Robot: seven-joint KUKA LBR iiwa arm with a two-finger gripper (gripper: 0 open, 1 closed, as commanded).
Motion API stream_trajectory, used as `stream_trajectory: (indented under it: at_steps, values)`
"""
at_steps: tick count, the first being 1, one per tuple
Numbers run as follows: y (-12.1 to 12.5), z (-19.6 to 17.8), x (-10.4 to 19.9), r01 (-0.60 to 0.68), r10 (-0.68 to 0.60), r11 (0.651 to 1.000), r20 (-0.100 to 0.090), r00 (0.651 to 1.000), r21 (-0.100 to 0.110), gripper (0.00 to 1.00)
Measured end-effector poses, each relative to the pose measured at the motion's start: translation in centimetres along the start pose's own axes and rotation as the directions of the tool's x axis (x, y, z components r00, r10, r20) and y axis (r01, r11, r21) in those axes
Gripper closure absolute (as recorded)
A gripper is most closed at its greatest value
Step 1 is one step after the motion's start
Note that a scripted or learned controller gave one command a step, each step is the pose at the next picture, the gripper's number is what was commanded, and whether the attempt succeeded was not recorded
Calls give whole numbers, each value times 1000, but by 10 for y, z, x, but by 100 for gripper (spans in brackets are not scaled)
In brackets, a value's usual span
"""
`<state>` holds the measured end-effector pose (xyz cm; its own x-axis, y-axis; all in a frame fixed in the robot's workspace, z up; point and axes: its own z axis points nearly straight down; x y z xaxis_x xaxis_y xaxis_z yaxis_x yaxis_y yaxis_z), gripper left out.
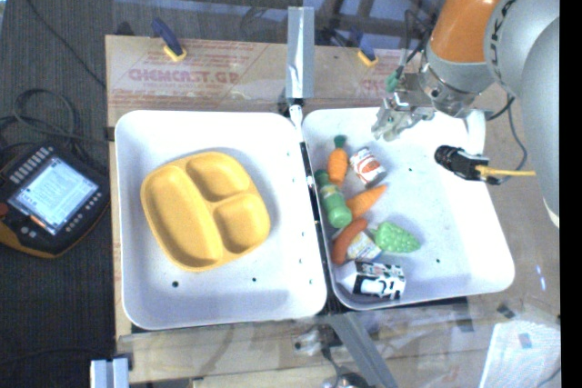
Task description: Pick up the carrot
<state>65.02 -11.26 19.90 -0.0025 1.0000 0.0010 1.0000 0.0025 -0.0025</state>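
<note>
Carrot: several carrot-like pieces lie in the right bin (pixel 473 241); one carrot (pixel 337 163) with a green top sits near the bin's left wall, toward the upper part, a second orange piece (pixel 368 198) lies tilted in the middle, and a third (pixel 348 238) lies lower, partly under other toys.
Pincer: the pincer (pixel 397 122) hangs over the upper edge of the right bin, right of the upper carrot and apart from it; nothing is between its fingers, and they look a little spread, pointing down.
Arm: grey with an orange band (pixel 473 4), it enters from the upper right of the frame.
Other toys: a green bottle (pixel 333 203) lies just beside the carrots, a small can (pixel 366 165) is near the upper carrot, and a green leafy piece (pixel 396 237) lies lower.
Left bin: the left bin (pixel 145 286) holds a yellow divided tray (pixel 206 208).
Bench: the bench (pixel 218 77) carries both bins side by side.
</note>
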Motion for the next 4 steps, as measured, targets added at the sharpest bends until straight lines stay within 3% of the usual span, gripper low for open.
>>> stream_trajectory:
  at_steps: [1, 2, 3, 4]
  values:
    - [11, 96, -29, 10, -10, 1000, 4, 1000, -21, 0]
    - [11, 86, -28, 11, -11, 1000, 5, 1000, -21, 100]
    - [18, 54, -45, 401, -401, 916, 5, 916, -3, 100]
    - [19, 15, 32, 712, -712, 702, 4, 702, -4, 100]
